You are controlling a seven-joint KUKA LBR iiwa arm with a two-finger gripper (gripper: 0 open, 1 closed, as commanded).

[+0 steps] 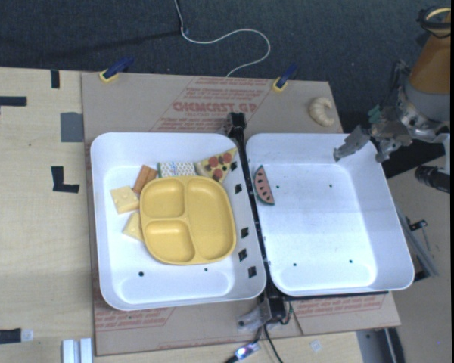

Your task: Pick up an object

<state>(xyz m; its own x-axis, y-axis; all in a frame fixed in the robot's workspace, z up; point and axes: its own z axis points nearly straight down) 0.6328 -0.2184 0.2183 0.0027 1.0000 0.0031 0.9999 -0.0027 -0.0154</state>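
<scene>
The claw (361,146) hangs over the upper right corner of the right bin (340,233), its fingers spread and nothing between them; the arm (431,66) rises behind it at the right edge; a watermelon slice (264,185) lies alone in that bin, close against its left wall, well apart from the claw; the left bin (113,278) is crowded; a yellow divided plate (188,219) takes up its middle; a pizza slice (218,163), a brown cracker (144,178) and pale cheese pieces (125,200) are tucked around the plate's upper and left rim; a beige lump (323,110) sits on the cardboard (204,104) covering the desk, beyond the right bin; a white cable (227,40) curls across the dark floor above.
</scene>
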